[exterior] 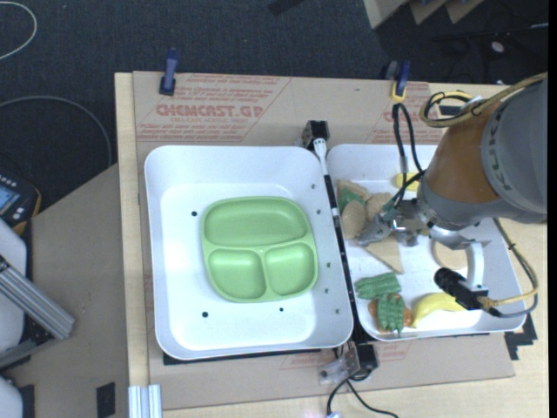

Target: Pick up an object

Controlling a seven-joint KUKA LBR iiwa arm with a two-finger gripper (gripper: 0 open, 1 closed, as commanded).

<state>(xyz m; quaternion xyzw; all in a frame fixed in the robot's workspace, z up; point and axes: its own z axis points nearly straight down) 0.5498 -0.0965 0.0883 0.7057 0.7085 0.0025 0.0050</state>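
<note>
Gripper (pixel 377 231) hanging low over the crowded right bin (pixel 509 273); whether it is clenched or released cannot be told.

The arm is reaching in from the right, covering much of that bin's upper right part. The gripper is sitting just above a flat tan wedge (pixel 388 253), with a green leaf (pixel 350 197) near the bin's left wall and a small yellow piece (pixel 403 179) beside the arm. A ridged green pod (pixel 377 285), an orange-and-green piece (pixel 389 311) and a curved banana (pixel 434 306) are lying close together along the near rim, leaving little open floor between them. The left bin (pixel 170 233) is holding a smooth green divided plate (pixel 258 248) at its centre, with bare white floor all round it. Both bins are sitting side by side, rims touching, on the brown counter (pixel 261 103).
</note>
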